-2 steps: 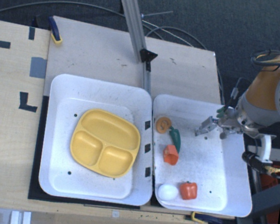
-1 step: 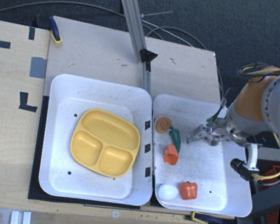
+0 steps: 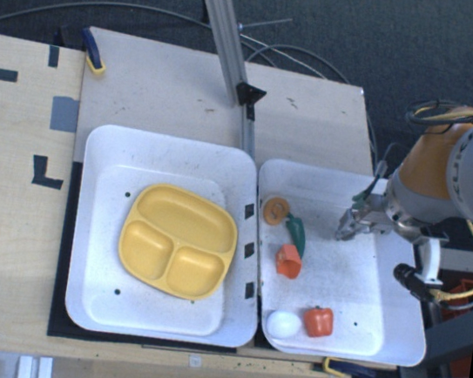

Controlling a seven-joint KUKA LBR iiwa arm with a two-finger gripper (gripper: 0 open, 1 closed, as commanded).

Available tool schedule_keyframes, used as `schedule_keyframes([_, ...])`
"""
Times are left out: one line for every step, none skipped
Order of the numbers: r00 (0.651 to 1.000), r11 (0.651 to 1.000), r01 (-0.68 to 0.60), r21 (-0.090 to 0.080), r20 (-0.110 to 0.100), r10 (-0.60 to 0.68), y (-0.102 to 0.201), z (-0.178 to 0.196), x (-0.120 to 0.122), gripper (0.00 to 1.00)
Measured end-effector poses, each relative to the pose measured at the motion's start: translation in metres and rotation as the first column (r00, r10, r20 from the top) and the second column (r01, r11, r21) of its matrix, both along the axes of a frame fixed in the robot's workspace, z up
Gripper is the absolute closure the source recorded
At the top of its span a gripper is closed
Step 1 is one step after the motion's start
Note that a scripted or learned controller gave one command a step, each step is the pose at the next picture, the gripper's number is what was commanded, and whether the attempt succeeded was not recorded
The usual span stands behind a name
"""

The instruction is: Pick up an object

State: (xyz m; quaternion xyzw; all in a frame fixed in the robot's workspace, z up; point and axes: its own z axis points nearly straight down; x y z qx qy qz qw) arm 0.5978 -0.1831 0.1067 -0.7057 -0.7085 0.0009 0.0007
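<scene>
1. Bench (image 3: pixel 20 107) at far left: pale wood surface with dark tape marks; a blue-and-yellow object (image 3: pixel 92 50) lies near the back corner of the grey board under the bins
2. Left bin (image 3: pixel 93 206): shallow, white, speckled. It holds a yellow divided tray (image 3: pixel 178 241) with three compartments, set at a slight tilt near the bin's middle
3. Metal rail (image 3: pixel 228 37) runs from the top edge down at a slant and ends at a black clamp (image 3: pixel 250 94) just behind the seam between the two bins
4. Right bin (image 3: pixel 375 319): shallow, white, touching the left bin along its left wall. All loose objects sit in its left half
5. Round tan disc (image 3: pixel 276 210) lies nearest the back-left of the right bin; a green piece (image 3: pixel 297 233) sits just beside it, and below that an orange carrot-like piece (image 3: pixel 288 262), touching or nearly touching the green one
6. White ball (image 3: pixel 283 324) and red pepper-like object (image 3: pixel 318 321) lie side by side near the front wall, close together
7. Gripper (image 3: pixel 350 227) hangs over the right bin's upper middle, right of the green piece and apart from it. Nothing visible between the fingers; open or closed state cannot be told at this resolution
8. Arm (image 3: pixel 449 180): grey with orange band, enters from the right over the bin's right wall
</scene>
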Motion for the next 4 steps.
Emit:
schedule_keyframes([1.000,1.000,0.002,0.000,0.004,-0.002,0.004,0.042,-0.001,1.00])
schedule_keyframes([1.000,1.000,0.002,0.000,0.006,-0.002,0.009,0.094,-0.009,1.00])
schedule_keyframes([1.000,1.000,0.002,0.000,0.004,-0.002,0.010,0.120,-0.008,1.00])
schedule_keyframes([1.000,1.000,-0.002,0.002,0.000,0.002,0.066,0.110,-0.011,1.00])
